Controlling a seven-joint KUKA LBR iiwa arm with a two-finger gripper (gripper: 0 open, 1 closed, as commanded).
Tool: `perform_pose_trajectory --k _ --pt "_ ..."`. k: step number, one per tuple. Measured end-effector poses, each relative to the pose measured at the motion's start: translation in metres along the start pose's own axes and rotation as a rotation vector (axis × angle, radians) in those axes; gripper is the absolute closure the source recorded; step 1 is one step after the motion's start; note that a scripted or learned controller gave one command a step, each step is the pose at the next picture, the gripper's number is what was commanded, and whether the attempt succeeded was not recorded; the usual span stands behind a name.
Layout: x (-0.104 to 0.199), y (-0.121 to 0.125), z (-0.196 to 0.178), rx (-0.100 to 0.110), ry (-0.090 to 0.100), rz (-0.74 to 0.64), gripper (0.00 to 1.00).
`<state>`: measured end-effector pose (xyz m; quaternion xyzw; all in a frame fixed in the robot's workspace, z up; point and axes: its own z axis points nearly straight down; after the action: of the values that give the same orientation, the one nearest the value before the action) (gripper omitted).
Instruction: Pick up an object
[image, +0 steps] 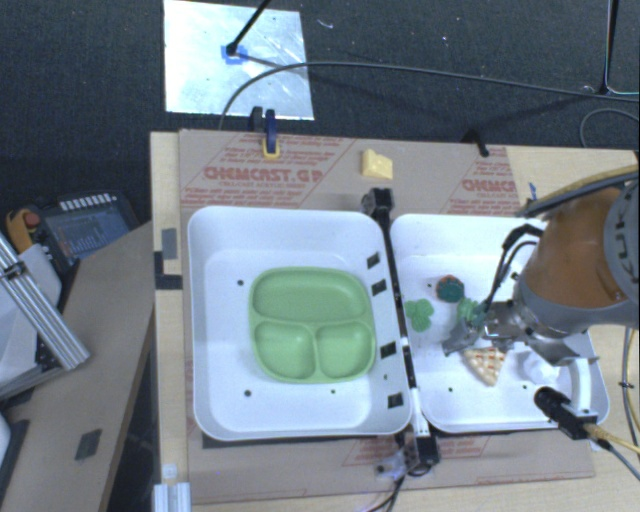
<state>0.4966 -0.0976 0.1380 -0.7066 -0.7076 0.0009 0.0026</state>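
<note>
- The table carried a sheet of printed cardboard, and two white bins sat on it side by side.
- A pale, waffle-patterned wedge lay on the floor of the right bin, to the right of the green plate and a little nearer the camera than its middle.
- The claw was low over the right bin, right of the plate at about its near half and just beside the wedge. Whether it was open or closed could not be told, and nothing could be seen held in it.
- The plate, with three compartments, lay in the middle of the left bin.
- A small green piece sat right at the claw's far side, level with the plate's middle.
- A green lump lay closer to the plate, just past the wall between the bins.
- A dark teal ball lay right of the plate, level with its far edge.
- The grey and orange arm came in from farther right of the plate.
- A yellow block lay on the cardboard beyond the plate, outside the bins.
- A blue and yellow clamp gripped the cardboard's far edge, beyond the plate.
- A shiny foil sheet lay farthest off, beyond the plate.
</note>
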Motion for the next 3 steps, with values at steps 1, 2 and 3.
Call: perform_pose_trajectory --k 1,2,3 --pt "-0.002 0.002 0.048 -0.011 -0.006 0.003 0.0" --pt "-0.006 0.005 0.033 -0.025 -0.014 0.006 1.0" --pt "-0.002 0.013 -0.029 -0.013 -0.004 -0.003 1.0"
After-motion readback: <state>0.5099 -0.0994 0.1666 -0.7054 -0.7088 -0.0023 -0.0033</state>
